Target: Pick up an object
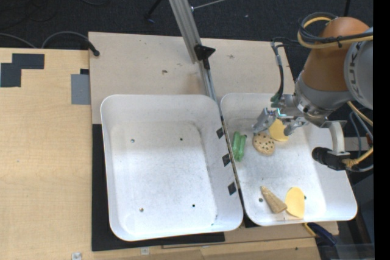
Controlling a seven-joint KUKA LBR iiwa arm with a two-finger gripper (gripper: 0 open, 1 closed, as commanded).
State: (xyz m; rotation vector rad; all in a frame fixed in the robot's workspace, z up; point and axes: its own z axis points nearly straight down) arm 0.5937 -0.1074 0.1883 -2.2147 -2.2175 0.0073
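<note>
Cookie [264, 144] sits in the right bin [329, 204], just below-left of the claw [278, 125] and touching a yellow piece [279, 131] directly under it. Claw state: cannot tell. Green object [238, 147] lies further left, long axis along the divider.

The gripper [278, 122] hangs over the right bin [329, 192], a yellow piece [278, 130] between its fingers, just beside a speckled cookie [263, 144]. A green object [238, 147] lies by the divider; a tan wedge [273, 199] and yellow disc [295, 201] lie near the front.
</note>
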